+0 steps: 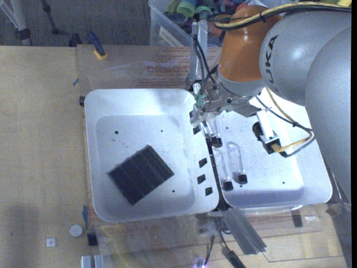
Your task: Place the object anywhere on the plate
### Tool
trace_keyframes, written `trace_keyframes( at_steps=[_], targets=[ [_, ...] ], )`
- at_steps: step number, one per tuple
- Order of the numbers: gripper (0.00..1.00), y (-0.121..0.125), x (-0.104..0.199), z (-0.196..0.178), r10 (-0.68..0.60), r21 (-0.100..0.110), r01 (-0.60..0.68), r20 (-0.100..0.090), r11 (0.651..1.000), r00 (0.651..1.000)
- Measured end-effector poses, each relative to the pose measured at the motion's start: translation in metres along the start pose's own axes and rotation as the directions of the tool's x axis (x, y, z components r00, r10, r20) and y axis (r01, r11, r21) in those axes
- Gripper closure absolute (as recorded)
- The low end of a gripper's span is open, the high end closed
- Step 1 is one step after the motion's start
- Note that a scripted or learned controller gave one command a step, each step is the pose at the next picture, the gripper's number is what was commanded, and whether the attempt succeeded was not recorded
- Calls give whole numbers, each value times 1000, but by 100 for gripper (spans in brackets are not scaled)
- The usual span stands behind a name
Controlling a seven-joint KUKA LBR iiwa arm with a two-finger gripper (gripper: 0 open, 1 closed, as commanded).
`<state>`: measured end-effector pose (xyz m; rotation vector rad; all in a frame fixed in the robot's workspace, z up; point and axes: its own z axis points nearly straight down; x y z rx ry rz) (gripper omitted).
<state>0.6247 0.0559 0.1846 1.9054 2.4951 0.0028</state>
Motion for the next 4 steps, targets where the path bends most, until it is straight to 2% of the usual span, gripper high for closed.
trace_keyframes(
  at_steps=[1,2,3,4],
  targets=[
    [100,53,42,-21,-99,-1,99,0,995,995],
    [100,70,96,-156,-385,-3,385,2,923,923],
    [100,65,84,-252,-628,-4,628,3,778,778],
    [100,29,70,-251,256,6,-256,1,967,967]
  ],
)
